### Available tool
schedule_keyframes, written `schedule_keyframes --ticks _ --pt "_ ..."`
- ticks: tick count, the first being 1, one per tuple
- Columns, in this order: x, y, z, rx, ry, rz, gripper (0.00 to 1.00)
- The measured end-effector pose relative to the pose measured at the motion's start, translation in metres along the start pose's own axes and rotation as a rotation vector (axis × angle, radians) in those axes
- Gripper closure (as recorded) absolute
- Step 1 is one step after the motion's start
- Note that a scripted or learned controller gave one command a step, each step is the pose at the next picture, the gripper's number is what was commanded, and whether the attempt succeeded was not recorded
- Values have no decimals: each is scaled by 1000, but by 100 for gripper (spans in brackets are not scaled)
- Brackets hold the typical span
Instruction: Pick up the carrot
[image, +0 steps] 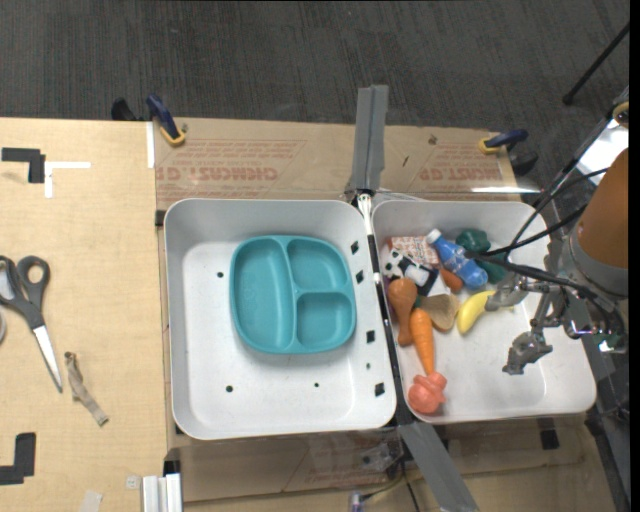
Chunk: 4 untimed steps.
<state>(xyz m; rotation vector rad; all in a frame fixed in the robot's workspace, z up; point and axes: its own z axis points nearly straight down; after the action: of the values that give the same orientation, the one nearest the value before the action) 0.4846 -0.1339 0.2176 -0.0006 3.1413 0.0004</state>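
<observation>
On the right of the counter (90, 250), two white bins are seen side by side. The left bin (190, 300) holds a teal divided plate (294, 295). The right bin (500, 395) holds a cluster of toy food along its left wall.

The carrot (424, 343) is found in that cluster: orange, tapered, lying roughly near-to-far, thin end toward the near side. It is flanked by a brown-orange piece (402, 300) on its left, touching or almost so, and a yellow banana-like piece (471, 312) just to its right. A pink-orange lumpy toy (427, 393) sits just near of the carrot's tip. A blue bottle (454, 257), a dark green item (472, 241) and a black-and-white toy (395, 264) are piled on the far side.

The gripper (526, 352) is seen over the right part of the right bin, well apart from the carrot and to its right, above bare bin floor. Nothing is seen between the fingers; whether they are spread or closed cannot be told at this angle.

Step judged: approach, grasp not yet made. The carrot is untouched and lying in the bin.

Next move is judged to call for travel leftward until the gripper is over the carrot's thicker middle, fingers aligned across its narrow width, then descent. Clearance is tight on both sides, so the banana-like piece or brown-orange piece could be nudged or caught instead.

Scissors (30, 310) and scrap lie on the left of the counter, irrelevant.
</observation>
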Motion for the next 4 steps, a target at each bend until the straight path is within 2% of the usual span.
schedule_keyframes --ticks 1,3,4 --pt "-11 89 27 0 0 31 0" --pt "-31 120 25 1 -3 -105 0" --pt "-26 111 26 1 -1 -109 0"
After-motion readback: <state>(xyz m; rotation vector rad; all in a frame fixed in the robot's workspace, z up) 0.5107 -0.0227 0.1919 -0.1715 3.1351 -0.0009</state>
